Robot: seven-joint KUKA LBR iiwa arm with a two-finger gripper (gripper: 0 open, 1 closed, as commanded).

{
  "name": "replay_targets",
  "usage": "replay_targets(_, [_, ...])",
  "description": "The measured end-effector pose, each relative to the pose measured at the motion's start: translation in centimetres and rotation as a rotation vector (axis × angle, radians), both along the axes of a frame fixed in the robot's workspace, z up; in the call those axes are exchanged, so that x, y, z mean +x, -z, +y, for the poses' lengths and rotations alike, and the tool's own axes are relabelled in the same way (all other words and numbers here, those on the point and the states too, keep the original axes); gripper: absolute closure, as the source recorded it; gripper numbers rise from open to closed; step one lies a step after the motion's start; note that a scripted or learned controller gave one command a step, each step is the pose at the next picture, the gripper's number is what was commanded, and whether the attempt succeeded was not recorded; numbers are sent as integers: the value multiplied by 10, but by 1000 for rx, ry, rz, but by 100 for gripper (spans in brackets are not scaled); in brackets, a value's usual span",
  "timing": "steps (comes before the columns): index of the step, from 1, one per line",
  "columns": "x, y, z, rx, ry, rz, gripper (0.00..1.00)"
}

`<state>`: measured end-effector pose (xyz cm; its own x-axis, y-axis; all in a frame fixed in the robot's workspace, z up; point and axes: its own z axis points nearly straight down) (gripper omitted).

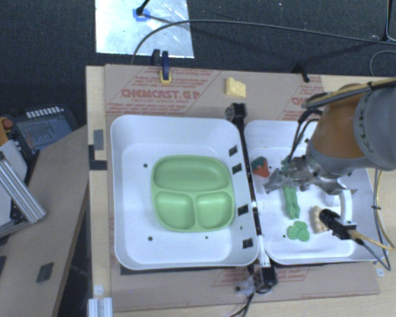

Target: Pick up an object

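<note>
Under arm, claw (282,179) blurred (fingers unclear).

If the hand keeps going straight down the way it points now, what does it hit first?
Most likely the long green toy in the right bin: the hand sits just over its upper end. Height above it is hard to judge from this slanted view, and the small red-orange piece lies off to the side.

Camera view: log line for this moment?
arm: over right bin | gripper: above long green piece | left bin: green divided plate | grasp: unconfirmed
</note>
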<state>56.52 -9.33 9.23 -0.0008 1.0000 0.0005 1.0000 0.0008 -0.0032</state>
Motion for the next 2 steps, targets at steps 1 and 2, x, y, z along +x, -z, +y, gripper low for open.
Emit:
replay_targets(1, [1, -14, 0, -1, 1, -5, 100])
replay_targets(2, [3, -62, 8, -1, -4, -9, 100])
